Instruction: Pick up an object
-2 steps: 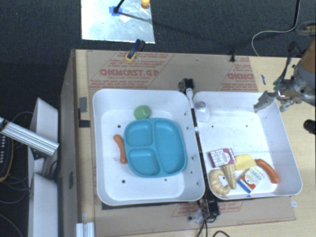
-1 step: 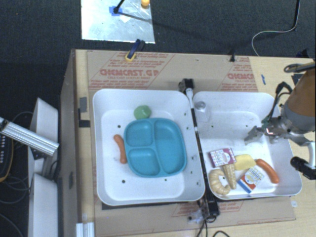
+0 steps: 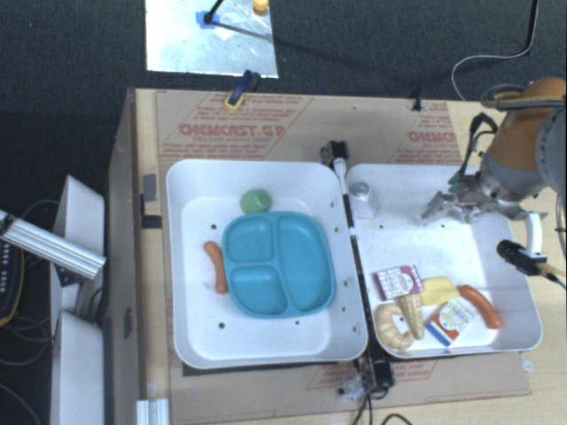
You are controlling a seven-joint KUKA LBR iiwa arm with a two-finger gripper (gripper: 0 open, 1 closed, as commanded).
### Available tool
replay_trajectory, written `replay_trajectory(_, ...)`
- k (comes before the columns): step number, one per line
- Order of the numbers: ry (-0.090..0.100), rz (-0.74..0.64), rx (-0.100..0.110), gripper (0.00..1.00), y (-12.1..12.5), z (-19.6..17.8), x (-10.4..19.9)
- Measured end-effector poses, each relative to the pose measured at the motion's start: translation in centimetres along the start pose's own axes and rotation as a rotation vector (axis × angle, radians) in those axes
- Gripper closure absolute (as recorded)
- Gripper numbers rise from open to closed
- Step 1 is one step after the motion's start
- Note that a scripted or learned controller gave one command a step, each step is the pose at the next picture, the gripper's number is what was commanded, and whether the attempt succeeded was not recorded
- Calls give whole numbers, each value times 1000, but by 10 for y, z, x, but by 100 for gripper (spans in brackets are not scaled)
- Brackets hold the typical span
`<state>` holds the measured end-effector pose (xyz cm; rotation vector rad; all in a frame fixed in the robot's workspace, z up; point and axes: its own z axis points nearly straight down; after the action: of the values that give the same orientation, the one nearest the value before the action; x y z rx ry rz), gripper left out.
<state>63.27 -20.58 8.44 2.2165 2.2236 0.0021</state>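
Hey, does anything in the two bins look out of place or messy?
Slightly. The blue divided tray sits askew in the left bin with the sausage and green ball lying outside it. Right bin's items are heaped at its near edge.

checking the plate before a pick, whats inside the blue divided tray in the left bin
The blue tray shows three bare compartments. A green ball lies just beyond its far edge and an orange sausage beside its left edge, both outside it. Whatever lies under the tray is covered.
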Motion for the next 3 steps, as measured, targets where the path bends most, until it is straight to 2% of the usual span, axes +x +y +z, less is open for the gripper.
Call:
replay_trajectory(1,-1,2,-1,0,-40,-39,-1)
replay_trajectory(2,1,1,1,0,-145,-84,80)
replay_trajectory(3,0,0,1,0,-30,-44,51)
